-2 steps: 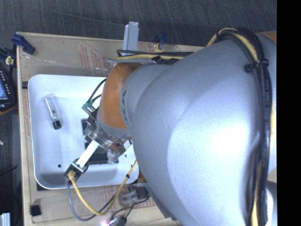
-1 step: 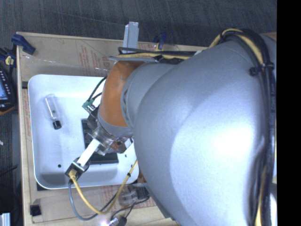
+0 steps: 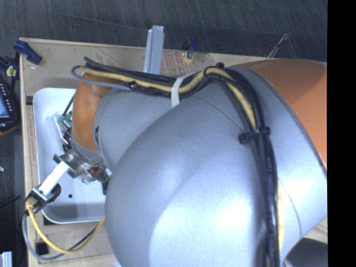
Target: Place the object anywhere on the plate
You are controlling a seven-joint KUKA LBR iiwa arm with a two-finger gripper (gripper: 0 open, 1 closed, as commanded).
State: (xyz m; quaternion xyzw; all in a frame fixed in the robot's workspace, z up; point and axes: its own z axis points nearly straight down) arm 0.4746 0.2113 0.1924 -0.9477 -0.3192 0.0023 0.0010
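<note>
The arm [image 3: 222,182] pretty much ate my camera here. Its big grey body sat closest to the lens and covered most of the right and middle of the shot, with a black and yellow cable bundle [image 3: 253,121] strapped over the top of it by a white tie and a black one.

Lower left, a yellow cable [image 3: 61,243] looped over the wooden counter [image 3: 33,65] just past the front rim of the left white bin [image 3: 41,107], and a white connector piece stuck out diagonally from the metal wrist hardware down toward that bin's front corner.

The tool [image 3: 83,168] was down in the left bin, tucked under the orange band [image 3: 86,113]. I could see the bracket and some metal bits, but I couldn't tell how it was set. I also couldn't make out the object or the plate; the arm stood in front of most of the bin floor and all of the other bin. A few small dark specks showed on the bare white floor near the front rim.

Further back, a grey metal post [image 3: 154,49] stood upright on the counter's far edge, with blue clamps [image 3: 26,50] at the far left corner and by the post. Dark floor lay beyond.
</note>
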